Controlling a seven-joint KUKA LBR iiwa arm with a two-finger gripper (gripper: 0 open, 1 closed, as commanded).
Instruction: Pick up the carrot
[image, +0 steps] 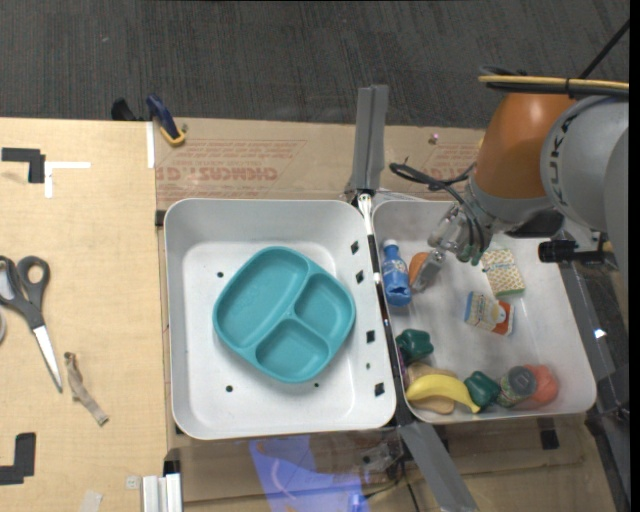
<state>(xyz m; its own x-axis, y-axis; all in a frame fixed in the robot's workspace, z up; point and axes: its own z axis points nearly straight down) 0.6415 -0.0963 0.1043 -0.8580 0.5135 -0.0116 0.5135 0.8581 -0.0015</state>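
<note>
Carrot: small, orange, stubby

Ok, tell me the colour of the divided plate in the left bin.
Teal: the divided plate in the left bin shows it plainly in the camera view.

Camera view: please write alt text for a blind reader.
The gripper hangs low in the right bin, right at an orange carrot beside a blue bottle. The left bin holds a teal divided plate.
</note>
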